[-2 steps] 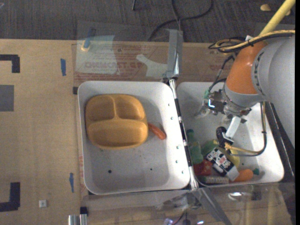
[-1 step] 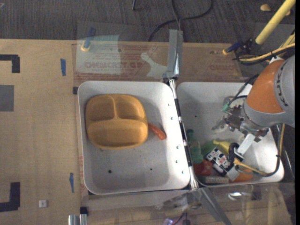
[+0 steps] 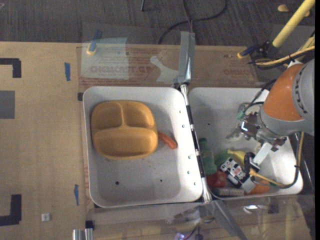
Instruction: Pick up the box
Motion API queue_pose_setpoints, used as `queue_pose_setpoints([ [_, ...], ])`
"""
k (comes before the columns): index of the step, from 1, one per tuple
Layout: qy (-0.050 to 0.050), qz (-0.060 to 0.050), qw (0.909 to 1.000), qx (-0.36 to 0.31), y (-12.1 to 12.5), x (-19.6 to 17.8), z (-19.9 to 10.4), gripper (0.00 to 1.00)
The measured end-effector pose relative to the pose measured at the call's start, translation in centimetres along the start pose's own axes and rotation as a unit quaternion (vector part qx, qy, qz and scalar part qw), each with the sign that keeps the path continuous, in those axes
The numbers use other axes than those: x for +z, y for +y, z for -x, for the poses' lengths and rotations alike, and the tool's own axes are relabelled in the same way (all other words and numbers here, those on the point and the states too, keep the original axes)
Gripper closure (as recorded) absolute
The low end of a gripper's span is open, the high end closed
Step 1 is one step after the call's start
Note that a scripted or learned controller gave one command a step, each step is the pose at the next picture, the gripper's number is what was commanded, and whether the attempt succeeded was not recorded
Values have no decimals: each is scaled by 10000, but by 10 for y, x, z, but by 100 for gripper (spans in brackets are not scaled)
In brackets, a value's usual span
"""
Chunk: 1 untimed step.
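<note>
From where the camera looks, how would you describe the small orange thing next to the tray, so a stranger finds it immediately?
Start at the left white bin. In its upper half lies a big yellow-orange tray with three compartments. At the tray's lower right corner lies a small orange carrot-shaped piece, slanted on the bin floor; it is the only small loose thing in that bin, and a redder orange than the tray.

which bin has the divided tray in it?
The left bin. The yellow-orange divided tray lies in its upper part with a small orange carrot-like piece beside it. The right bin holds a cluster of small items below the gripper.
</note>
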State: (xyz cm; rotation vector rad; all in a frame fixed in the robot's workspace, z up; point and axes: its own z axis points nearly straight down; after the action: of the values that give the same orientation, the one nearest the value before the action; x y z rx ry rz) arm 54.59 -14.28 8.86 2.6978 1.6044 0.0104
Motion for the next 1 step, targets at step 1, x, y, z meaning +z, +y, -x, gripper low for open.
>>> queue_pose_setpoints([
  [1, -9, 5, 9998, -210, 49, 1, -75, 0],
])
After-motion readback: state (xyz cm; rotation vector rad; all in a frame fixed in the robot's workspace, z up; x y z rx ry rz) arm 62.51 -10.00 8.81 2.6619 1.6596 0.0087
